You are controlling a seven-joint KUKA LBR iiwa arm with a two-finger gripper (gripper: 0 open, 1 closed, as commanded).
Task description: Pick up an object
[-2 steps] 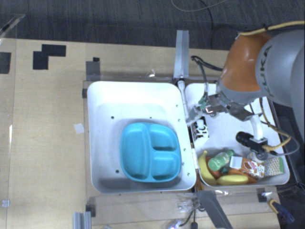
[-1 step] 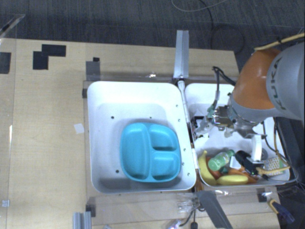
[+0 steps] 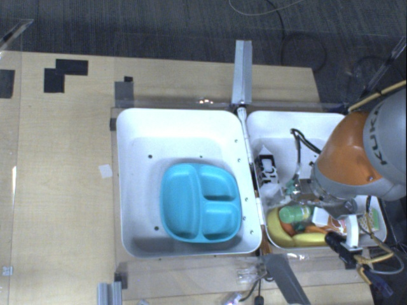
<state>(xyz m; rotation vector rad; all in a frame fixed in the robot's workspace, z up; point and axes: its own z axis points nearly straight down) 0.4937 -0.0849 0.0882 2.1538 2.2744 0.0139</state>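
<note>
1. While the arm (image 3: 359, 151) is reaching into the right bin (image 3: 280, 122) from the right, its gripper (image 3: 304, 199) is sitting low over a heap of objects at the bin's near end. Wrist is covering the tip, so I cannot tell how far the pincer is open or whether it has anything.
2. Candidate objects are lying packed together: a yellow banana-like piece (image 3: 289, 234), a green item (image 3: 294, 215) resting on it, and an orange-red piece (image 3: 299, 229) beside. All are touching.
3. Risk: crowding is likely making a clean pinch hard; the pincer could be catching two items or slipping off the rounded yellow one.
4. Risk: pile is lying against the near wall, so a collision with the rim seems possible.
5. Left bin (image 3: 137, 129) is holding a blue divided tray (image 3: 200, 202), well apart from the gripper.
</note>
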